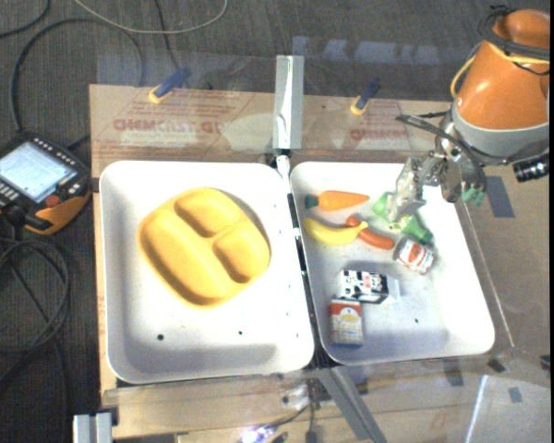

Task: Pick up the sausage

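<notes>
The sausage (373, 238) is a short red-orange piece lying in the right bin (462, 330), just right of a yellow banana (331, 232). My gripper (408, 197) hangs over the back right part of that bin, a little behind and to the right of the sausage. It is above a green item (386, 207) and nothing shows in its grasp. The grey and orange arm (503, 86) reaches in from the upper right.
An orange carrot (339, 199) lies behind the banana. A small red and white can (415, 255) sits right of the sausage. A black and white carton (363, 285) and a red box (346, 322) lie nearer the front. The left bin (129, 340) holds a yellow divided plate (204, 245).
</notes>
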### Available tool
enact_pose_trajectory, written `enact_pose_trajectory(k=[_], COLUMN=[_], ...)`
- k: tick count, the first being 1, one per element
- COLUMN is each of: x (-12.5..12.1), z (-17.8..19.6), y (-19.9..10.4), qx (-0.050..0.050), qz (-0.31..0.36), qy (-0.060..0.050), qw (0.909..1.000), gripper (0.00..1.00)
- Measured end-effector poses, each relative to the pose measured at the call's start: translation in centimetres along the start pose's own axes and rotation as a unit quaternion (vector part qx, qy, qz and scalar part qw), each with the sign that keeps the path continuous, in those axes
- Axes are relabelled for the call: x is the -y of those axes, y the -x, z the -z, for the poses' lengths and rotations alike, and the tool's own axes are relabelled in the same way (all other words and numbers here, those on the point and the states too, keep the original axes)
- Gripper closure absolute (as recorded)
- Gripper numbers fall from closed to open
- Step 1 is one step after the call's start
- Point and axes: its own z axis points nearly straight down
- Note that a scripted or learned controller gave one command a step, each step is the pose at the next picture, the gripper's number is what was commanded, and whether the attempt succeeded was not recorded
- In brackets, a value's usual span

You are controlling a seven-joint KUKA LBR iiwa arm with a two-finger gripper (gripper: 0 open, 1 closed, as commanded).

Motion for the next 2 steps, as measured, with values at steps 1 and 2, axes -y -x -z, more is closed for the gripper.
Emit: enact_pose_trajectory(k=[1,2], x=[-0.2,-5.2], z=[2.5,4.6], y=[-6.0,-6.7], qx=[0.000,0.001], qz=[0.015,0.000], qy=[-0.001,0.000], qw=[0.9999,1.0000], gripper=[1.00,1.00])
